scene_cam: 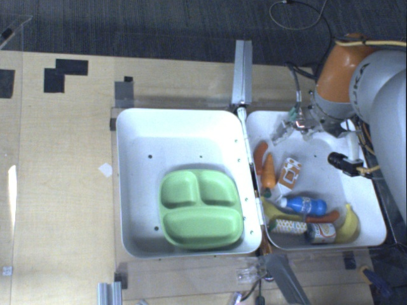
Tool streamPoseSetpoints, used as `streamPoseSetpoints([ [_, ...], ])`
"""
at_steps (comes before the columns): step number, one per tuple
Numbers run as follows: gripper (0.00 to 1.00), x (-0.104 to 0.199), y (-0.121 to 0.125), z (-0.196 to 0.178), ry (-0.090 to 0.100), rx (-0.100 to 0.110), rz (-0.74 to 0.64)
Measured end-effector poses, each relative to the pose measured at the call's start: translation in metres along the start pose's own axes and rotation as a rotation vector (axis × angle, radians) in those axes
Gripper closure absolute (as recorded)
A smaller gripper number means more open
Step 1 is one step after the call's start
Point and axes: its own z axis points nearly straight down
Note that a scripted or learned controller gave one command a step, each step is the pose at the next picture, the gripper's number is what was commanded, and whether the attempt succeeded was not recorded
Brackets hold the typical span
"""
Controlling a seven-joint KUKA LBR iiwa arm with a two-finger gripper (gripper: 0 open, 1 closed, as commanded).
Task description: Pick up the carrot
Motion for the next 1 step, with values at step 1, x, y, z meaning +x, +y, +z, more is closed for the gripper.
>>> streamPoseSetpoints([
  [1, 1.0, 0.0008, 0.0027, -0.0129, -0.002, -0.007, -0.004],
])
